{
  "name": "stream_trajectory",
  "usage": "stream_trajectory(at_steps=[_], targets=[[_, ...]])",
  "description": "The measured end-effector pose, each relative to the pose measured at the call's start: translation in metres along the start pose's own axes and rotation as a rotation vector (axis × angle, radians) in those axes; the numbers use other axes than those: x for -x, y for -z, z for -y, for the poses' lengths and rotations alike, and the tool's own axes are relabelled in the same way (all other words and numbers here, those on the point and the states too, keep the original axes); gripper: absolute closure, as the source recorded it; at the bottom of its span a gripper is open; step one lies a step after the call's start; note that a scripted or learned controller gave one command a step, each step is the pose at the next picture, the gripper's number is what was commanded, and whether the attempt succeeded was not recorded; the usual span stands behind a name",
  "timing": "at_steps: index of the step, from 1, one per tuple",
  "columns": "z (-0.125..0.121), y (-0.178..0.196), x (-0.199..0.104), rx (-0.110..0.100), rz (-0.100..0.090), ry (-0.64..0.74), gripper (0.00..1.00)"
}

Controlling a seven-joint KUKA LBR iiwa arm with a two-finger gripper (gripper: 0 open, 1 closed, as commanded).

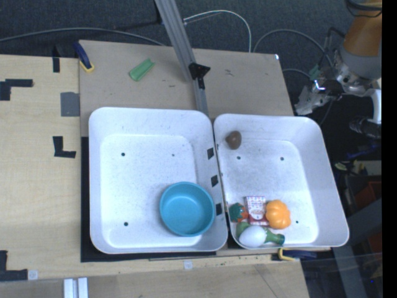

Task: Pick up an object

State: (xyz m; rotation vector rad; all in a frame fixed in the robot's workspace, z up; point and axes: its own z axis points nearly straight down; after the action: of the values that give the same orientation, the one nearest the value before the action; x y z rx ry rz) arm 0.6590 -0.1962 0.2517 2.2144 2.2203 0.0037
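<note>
The left bin (111, 166) holds a blue bowl (186, 208) near its front right corner. In the right bin (304, 185) a small brown round object (233, 139) lies by the back left wall. A cluster sits at the front left: an orange pumpkin-like toy (277, 213), a red and white packet (255, 208), a white egg-shaped object (252, 236) and green pieces (236, 213). My gripper (309, 99) hangs outside the bins, just beyond the right bin's back right corner, with the orange-banded arm (365, 36) above it. Nothing is seen in it.
A green block (141, 69) lies on the bench behind the left bin. A slanted metal pole (178, 36) comes down to the gap between the bins. A blue and yellow clamp (84, 57) sits at the bench's back left. Cables run behind the bench.
</note>
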Motion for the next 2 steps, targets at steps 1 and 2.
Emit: stream_trajectory(at_steps=[1, 2], targets=[[-0.001, 0.037, -0.001, -0.002, -0.001, -0.001, 1.00], [-0.008, 0.019, -0.053, -0.007, -0.003, 0.003, 1.00]])
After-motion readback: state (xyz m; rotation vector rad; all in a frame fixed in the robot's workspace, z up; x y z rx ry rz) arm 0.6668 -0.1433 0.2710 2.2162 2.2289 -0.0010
